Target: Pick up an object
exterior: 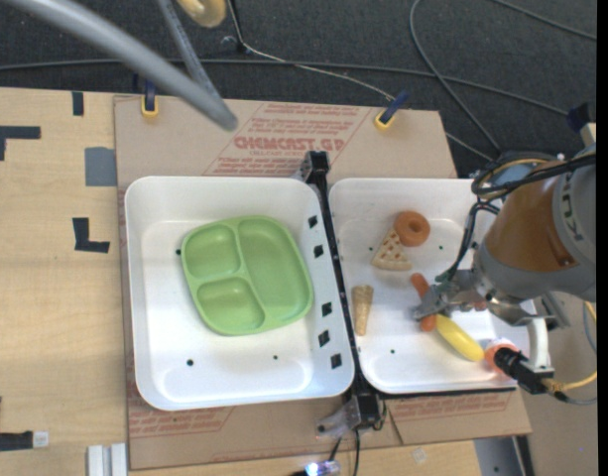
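The right bin [388, 370] holds several toy foods: a brown donut [412, 228], a tan waffle wedge [390, 253], an ice-cream cone [363, 308], a small orange carrot-like piece [420, 284] and a yellow banana [458, 339]. My gripper [434, 308] is low in this bin, between the orange piece and the near end of the banana. Its tip is dark and partly covers both. Nothing can be made out held in it.
The left bin [145, 296] carries a green divided plate [246, 274]. A black divider [328, 276] separates the bins. A red-orange item [500, 357] lies at the right bin's front right corner, under the arm's wrist [527, 236]. Cables run across the dark floor behind.
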`<state>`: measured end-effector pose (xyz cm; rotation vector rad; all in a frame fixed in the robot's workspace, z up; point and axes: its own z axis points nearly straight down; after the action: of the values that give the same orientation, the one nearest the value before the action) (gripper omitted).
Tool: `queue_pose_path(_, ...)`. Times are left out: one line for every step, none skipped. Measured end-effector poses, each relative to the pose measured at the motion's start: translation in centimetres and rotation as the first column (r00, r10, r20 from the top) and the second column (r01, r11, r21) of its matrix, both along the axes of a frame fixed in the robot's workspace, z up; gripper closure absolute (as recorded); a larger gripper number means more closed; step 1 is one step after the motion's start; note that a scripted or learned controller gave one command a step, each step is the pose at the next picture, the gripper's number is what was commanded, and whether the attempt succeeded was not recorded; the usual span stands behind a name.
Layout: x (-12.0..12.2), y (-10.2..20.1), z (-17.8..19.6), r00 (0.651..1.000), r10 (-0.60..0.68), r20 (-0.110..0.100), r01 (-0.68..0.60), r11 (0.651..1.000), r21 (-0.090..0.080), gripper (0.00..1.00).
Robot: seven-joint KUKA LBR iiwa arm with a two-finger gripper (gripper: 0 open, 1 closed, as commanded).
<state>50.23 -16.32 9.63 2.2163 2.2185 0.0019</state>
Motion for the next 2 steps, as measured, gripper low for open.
queue_pose_path(0.4, -0.9, 5.7, 1.0, 0.0, -0.002, 0.0, 1.0, 0.003, 1.0)
queue_pose_path(0.2, -1.8, 11.5, 1.0, -0.001, -0.001, 0.001, 1.0, 0.001, 1.0)
